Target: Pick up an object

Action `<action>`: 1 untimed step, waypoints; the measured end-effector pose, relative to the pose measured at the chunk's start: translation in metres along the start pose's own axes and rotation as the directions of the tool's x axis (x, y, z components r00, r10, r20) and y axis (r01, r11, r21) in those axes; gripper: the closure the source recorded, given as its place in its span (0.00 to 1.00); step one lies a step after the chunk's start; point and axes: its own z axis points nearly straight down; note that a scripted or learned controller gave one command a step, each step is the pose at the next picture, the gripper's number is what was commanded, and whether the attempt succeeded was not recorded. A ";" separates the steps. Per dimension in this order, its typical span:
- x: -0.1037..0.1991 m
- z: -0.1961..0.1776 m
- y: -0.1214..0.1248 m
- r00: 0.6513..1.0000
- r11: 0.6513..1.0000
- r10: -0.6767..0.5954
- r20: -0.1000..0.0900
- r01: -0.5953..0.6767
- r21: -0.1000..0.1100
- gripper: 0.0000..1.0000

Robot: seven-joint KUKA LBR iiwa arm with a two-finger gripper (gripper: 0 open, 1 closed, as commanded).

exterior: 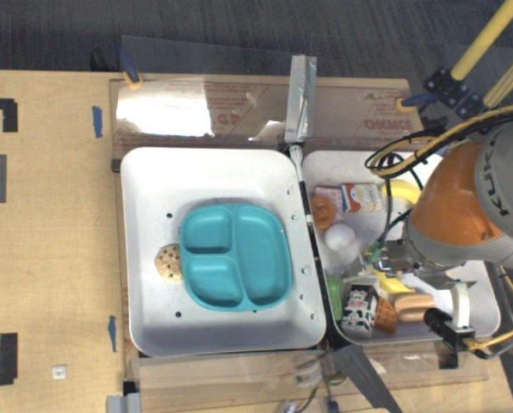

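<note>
Arm (463, 205) over right bin (489, 312) clutter — gripper state: cannot tell | teal tray (237, 256) — left bin (153, 231)

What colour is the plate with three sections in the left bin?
Teal blue. The plate shows plainly in the camera view.

Grey arm (497, 231), orange band, seemingly black cables

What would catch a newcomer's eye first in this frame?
The teal divided plate in the middle of the left bin, with a speckled cookie at its left edge. Then the arm's orange band above the right bin, which is crowded with small objects.
</note>
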 end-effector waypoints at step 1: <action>-0.001 -0.011 0.002 1.000 1.000 0.002 0.002 -0.002 -0.005 1.00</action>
